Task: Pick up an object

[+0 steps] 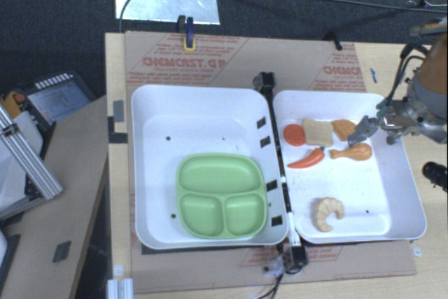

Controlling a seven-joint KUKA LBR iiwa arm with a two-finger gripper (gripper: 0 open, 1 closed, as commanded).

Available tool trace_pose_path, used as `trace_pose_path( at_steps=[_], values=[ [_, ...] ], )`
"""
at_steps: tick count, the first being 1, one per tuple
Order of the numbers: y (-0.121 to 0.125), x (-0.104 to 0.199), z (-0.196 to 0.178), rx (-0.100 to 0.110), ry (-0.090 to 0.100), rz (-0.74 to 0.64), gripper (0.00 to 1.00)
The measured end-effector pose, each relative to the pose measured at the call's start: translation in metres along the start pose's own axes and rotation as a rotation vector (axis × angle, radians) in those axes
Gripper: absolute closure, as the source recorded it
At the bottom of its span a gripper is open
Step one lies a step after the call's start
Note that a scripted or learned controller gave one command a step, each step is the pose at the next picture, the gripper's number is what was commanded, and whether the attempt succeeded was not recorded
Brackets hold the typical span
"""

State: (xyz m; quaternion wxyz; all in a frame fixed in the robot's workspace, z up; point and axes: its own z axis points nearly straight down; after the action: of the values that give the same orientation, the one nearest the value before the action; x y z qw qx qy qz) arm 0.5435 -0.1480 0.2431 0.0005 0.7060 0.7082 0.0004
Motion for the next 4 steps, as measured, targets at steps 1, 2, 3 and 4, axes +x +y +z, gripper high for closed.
trace_pose_path(
  at_steps=[1, 2, 3, 4],
  values=[
    [0.005, 0.005, 0.06, 0.001, 0.001, 0.002, 0.0],
    [0.008, 0.014, 0.114, 0.001, 0.001, 0.001, 0.0],
    [0.009, 0.015, 0.161, 0.003, 0.001, 0.002, 0.0],
    [0.01, 0.014, 0.148, -0.002, -0.001, 0.002, 1.0]
  ],
)
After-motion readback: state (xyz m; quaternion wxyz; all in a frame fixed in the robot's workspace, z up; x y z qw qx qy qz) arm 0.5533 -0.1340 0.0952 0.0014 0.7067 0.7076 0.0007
